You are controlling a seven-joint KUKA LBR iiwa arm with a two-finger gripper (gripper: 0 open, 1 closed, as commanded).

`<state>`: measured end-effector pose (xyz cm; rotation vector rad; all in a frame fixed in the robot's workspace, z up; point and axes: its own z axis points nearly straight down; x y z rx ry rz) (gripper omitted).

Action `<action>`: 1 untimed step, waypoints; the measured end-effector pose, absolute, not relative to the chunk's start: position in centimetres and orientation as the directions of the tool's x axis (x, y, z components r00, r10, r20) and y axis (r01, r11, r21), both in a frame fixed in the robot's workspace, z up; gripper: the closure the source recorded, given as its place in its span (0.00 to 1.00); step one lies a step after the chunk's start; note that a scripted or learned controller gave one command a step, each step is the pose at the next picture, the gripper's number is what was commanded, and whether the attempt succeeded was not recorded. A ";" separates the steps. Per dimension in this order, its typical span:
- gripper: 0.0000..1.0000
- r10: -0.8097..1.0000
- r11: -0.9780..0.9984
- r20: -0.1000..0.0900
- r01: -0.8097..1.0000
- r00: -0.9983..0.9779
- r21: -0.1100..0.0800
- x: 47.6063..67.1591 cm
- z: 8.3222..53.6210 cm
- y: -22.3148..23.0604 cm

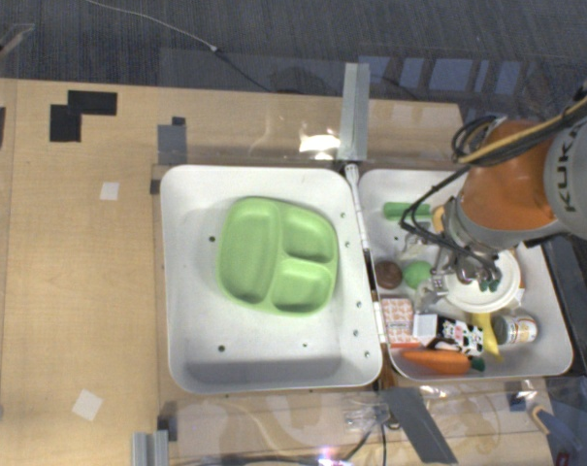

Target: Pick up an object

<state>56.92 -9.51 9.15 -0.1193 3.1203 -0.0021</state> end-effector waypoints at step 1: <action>1.00 -0.082 0.997 -0.039 -0.082 -0.996 -0.005 57.5 10.7 -9.4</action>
